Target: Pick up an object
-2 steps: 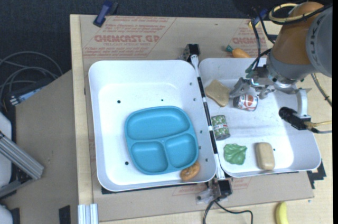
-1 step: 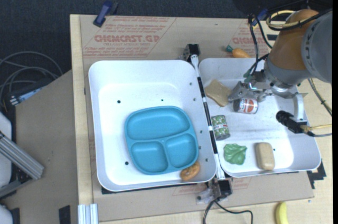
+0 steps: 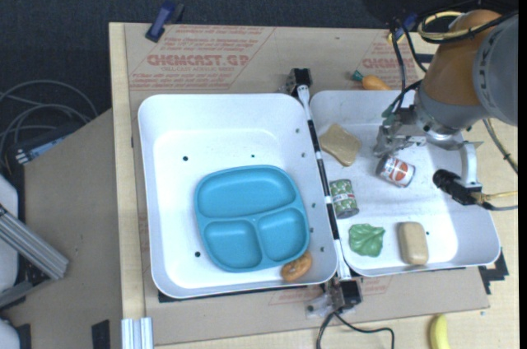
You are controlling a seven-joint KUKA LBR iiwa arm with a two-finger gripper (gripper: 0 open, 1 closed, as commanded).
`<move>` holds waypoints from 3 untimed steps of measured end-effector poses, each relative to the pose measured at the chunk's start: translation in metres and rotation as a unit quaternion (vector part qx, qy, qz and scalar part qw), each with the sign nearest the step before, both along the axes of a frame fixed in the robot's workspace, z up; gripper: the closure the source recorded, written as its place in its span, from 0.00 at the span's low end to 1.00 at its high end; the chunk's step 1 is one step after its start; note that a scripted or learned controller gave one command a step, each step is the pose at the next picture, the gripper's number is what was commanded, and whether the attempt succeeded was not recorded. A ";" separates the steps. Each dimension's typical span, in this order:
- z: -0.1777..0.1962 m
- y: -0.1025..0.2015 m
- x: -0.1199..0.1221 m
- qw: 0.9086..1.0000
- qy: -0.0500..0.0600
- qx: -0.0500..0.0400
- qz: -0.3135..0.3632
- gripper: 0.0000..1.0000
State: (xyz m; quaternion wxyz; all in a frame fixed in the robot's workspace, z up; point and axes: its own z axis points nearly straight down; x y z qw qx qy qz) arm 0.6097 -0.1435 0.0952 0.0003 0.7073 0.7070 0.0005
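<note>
Over the right bin (image 3: pixel 473 244), the gripper (image 3: pixel 394 143) hangs just above a red-and-white can (image 3: pixel 397 170) lying on its side; whether it is apart or together, I cannot tell

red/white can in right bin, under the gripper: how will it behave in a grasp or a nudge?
The red and white can seems to lie on its side, so a nudge would likely roll it across the right bin. It looks rigid with a smooth round wall, so the gripper could slip unless it closes squarely across it. Probably light.

Pincer (image 3: pixel 394 148) above red can (image 3: pixel 397 170) in right bin (image 3: pixel 478 244), blue tray (image 3: pixel 251 216) left.
</note>
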 end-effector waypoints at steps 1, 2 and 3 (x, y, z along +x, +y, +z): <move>0.000 0.000 0.000 1.000 0.000 0.000 0.000 0.00; -0.010 -0.011 -0.029 1.000 0.001 0.000 0.000 0.00; 0.001 -0.011 -0.028 1.000 -0.002 0.000 0.000 1.00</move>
